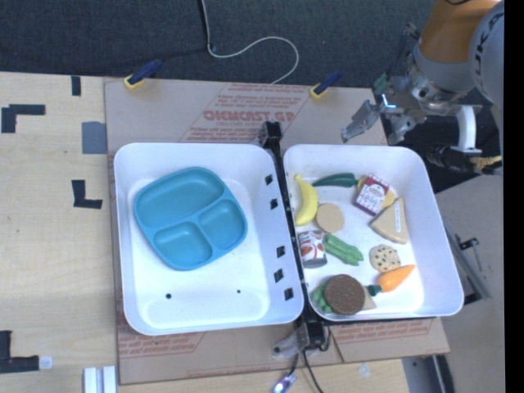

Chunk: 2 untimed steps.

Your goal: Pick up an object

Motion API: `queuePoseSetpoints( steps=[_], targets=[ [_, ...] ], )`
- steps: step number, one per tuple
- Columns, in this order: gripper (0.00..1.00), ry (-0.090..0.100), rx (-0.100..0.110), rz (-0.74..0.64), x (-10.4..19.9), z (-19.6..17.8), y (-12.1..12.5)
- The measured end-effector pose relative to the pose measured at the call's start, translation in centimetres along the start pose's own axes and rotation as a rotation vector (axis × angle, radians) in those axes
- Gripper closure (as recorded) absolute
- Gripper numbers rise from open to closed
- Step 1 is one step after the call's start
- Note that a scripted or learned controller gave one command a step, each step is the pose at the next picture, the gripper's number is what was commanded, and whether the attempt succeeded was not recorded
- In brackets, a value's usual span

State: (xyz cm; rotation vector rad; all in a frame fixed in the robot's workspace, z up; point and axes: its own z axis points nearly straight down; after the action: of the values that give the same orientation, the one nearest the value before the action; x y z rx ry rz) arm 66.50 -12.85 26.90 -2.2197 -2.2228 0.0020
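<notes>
The right bin (434, 219) holds toy food: a yellow banana (305, 201), a dark green bean (334, 180), a red box (372, 193), a cheese wedge (391, 219), a tan round cracker (330, 218), a small can (312, 248), a green pickle (342, 249), a speckled cookie (383, 257), an orange carrot (396, 277) and a brown burger patty (344, 295). My gripper (383, 126) hangs above the bench just beyond the right bin's far edge. Its fingers are spread and open, with nothing between them.
The left bin (155, 301) carries a blue divided plate (190, 217). A black divider (281, 219) runs between the bins. A white cable (246, 51) loops across the cardboard behind them, with blue and yellow clamps (143, 73) at the back corners.
</notes>
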Motion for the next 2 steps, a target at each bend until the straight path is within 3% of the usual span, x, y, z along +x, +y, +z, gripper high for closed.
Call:
queuePoseSetpoints(
  steps=[1, 2],
  targets=[
    [0.0, 0.001, -0.009, -0.005, 4.9, -9.8, -3.6],
    [0.0, 0.003, -0.021, -0.009, 13.3, -27.7, -5.3]
  ],
)
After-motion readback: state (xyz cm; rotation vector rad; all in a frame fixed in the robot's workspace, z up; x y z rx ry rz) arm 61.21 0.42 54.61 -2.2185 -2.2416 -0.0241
